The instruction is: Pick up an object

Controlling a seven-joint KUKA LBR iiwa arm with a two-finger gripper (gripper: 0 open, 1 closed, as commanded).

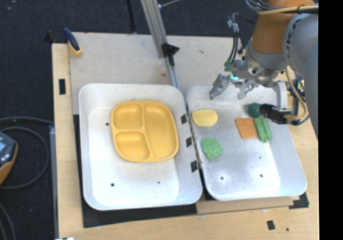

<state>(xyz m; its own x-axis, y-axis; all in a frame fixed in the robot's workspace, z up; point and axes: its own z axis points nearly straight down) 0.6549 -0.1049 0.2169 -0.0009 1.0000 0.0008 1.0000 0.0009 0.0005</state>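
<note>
- The gripper [226,93] hangs over the back edge of the right bin [246,180]. Its two fingers are spread apart and there is nothing between them.
- The yellow round thing [204,117] is the closest thing to the gripper. It lies in the right bin, just in front of the gripper and a little to the left, and it is not touching it.
- The right bin has four things in it that I can count: one yellow round thing, one green lump [211,148], one orange block [246,128] and one long green thing [263,129].
- The orange block and the long green thing lie side by side and touch.
- The green lump lies near the front of the yellow round thing.
- The left bin [96,180] has one yellow plate [144,130] with three parts.
- Both white bins sit on a pale wooden bench [107,57].
- A metal pole [151,14] stands at the back.
- The floor is dark.
</note>
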